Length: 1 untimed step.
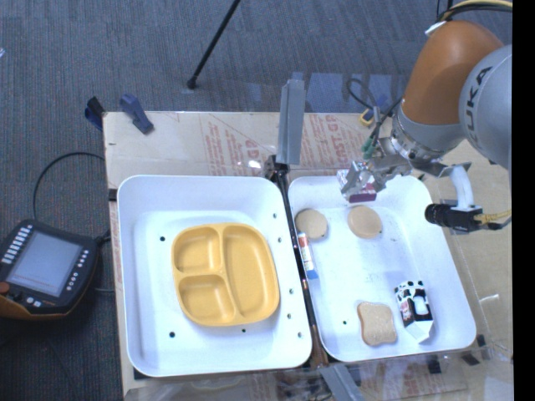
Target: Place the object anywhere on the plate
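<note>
The end effector (361, 184) is being held over the far edge of the right shallow white bin (443, 249), below the grey arm with the orange band (451, 65). A small dark red and white object (362, 194) is being seen right at its tip, but whether that object is being gripped cannot be told, since the view is too small and cluttered there.

Just in front of the end effector, a round tan cookie-like disc (365, 221) is lying flat on the bin floor, and a second round tan disc (312, 223) is lying to its left, near the bin's left wall. Just beside that second disc, a slim white tube with a red and a blue section (306, 254) is resting along the same wall. At the near end of the bin, a tan toast-shaped slice (377, 323) is lying flat, with a small black-and-white patterned carton (414, 307) just to its right.

In the left shallow white bin (142, 224), a yellow plastic plate with three compartments (225, 273) is sitting near the middle, well apart from the end effector. Both bins are being carried side by side on the tabletop (192, 144). A handheld control pendant with a grey screen (43, 266) is lying on the floor to the left.
</note>
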Available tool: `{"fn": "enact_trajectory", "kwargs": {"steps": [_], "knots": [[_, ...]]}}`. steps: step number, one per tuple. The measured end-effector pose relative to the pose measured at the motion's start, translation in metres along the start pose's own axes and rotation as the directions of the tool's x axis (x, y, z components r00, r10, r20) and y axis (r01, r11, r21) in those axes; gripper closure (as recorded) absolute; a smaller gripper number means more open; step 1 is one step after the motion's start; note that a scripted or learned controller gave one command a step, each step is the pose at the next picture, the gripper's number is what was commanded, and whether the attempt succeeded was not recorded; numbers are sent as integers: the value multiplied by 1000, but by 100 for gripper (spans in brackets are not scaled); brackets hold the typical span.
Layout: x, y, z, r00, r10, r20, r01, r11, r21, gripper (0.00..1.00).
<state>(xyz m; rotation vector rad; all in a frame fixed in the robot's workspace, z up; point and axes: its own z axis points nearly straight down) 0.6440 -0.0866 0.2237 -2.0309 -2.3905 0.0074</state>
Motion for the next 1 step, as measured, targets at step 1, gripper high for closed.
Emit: {"fn": "enact_trajectory", "kwargs": {"steps": [1], "knots": [[0,0,0,1000,0,0,0,1000,0,0]]}}
